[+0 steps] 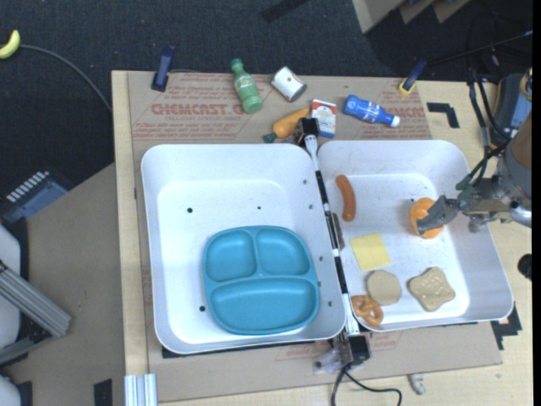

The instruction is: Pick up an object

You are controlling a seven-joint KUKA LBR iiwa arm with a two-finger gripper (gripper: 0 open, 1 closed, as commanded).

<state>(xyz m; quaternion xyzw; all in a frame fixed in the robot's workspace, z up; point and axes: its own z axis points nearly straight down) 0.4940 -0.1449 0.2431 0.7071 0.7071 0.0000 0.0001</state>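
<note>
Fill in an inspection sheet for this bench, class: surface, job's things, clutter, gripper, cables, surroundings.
Surface: brown board bearing two white bins, left and right.
Job's things: in the right bin, red sausage, yellow cheese square, orange round fruit, pretzel, round biscuit, toast slice. Blue divided plate in the left bin.
Clutter: green bottle, blue bottle, small carton behind the bins.
Gripper: grey gripper at the orange fruit; grasp unclear.
Cables: black cable at the front edge.
Surroundings: dark floor.
</note>
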